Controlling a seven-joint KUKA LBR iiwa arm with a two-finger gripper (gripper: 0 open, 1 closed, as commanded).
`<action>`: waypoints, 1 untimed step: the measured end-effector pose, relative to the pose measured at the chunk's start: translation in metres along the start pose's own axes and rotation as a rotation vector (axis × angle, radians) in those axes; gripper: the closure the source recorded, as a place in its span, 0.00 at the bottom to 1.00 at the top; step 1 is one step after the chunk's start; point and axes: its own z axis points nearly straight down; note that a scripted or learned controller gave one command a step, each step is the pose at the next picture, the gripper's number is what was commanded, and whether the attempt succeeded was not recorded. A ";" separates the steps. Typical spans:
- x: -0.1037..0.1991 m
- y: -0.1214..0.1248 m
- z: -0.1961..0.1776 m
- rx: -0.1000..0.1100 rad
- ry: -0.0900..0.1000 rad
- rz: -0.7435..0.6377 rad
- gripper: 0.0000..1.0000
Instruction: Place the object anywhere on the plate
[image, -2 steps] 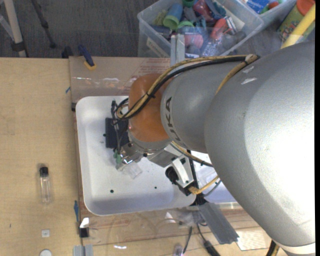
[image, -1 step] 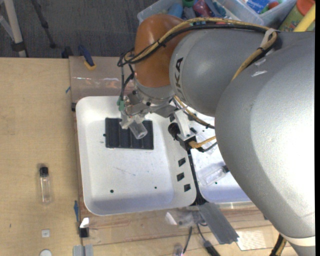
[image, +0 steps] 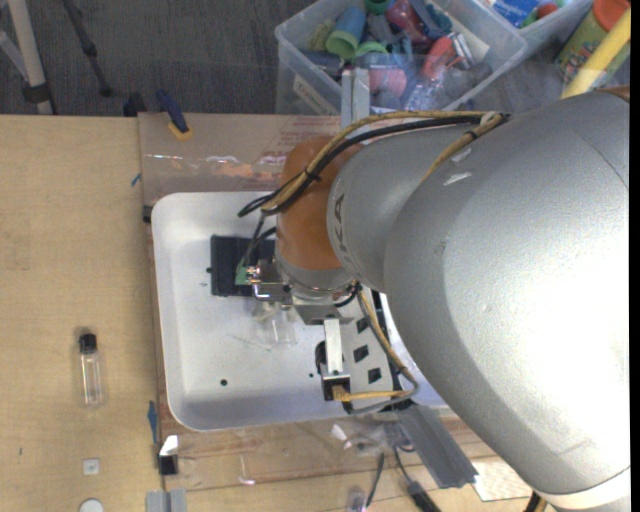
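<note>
Pale wooden bench (image: 60, 220) bearing a shallow white bin (image: 190, 330), seen from above at a slant. The likeliest candidate for the task's object is a flat dark block (image: 225, 262) in the upper middle of the bin, just left of the gripper (image: 272, 322). Whether it lies loose on the floor or belongs to the wrist hardware cannot be told, since a small green board sits at its right edge.

If it is the object, it is judged stiff, light and low-lying. A grasp across its shorter sides from above would suit it, and its thin profile leaves little to catch.

The gripper hangs low over the bin's centre, pale and blurred against the white floor. How wide it stands cannot be told, and nothing is seen held in it. A tiny dark speck (image: 222, 381) lies on the bin floor below.

Above the gripper come the orange band (image: 305, 225) and a black-and-yellow cable (image: 400, 125). The grey arm (image: 500, 280) covers the right half of the scene, so the plate is presumably behind it.

Further out, a clear vial (image: 90, 367) lies on the bench left of the bin. A clear tub of coloured toys (image: 400, 50) stands at the top.
</note>
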 end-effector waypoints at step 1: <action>0.015 0.108 0.017 -0.005 -0.003 -0.451 1.00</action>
